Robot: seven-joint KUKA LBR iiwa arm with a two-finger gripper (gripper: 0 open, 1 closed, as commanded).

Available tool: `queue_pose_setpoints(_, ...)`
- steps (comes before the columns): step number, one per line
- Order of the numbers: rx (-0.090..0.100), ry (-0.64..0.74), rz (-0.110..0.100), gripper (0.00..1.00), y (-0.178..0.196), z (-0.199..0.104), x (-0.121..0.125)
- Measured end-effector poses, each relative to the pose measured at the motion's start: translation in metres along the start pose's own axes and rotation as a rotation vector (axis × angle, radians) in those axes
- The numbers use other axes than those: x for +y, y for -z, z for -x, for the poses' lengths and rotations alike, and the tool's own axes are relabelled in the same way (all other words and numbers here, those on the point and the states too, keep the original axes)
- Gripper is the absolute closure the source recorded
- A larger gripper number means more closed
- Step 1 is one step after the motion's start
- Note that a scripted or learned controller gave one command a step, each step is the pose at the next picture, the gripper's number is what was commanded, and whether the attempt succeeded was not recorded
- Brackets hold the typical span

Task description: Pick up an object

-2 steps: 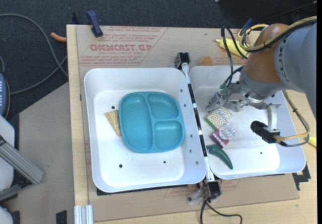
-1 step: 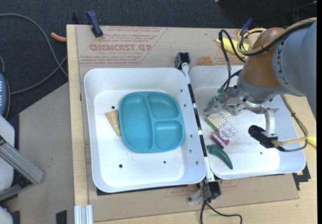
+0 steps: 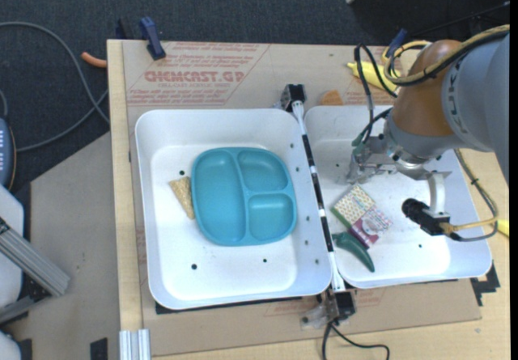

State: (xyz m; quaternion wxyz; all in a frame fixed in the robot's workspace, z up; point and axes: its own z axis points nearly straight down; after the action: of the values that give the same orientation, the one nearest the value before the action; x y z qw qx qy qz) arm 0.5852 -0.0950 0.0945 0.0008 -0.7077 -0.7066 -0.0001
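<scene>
While the end effector (image 3: 366,175) is hung over the patterned packet (image 3: 354,205) | finger state cannot be told | packet risks being pushed flat, not lifted

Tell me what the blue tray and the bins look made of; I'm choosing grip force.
The blue tray: likely molded plastic, matte turquoise, with rounded compartment ridges and an even colour. The bins: probably thin formed plastic, smooth white with a slight sheen, rounded corners and rolled rims. Neither can be confirmed by look alone.
</scene>
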Motion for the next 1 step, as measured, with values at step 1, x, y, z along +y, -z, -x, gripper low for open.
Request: queue_pose_setpoints(1, 0.0, 0.0, 0.0, 0.0, -0.0001, -0.0001, -0.0001)
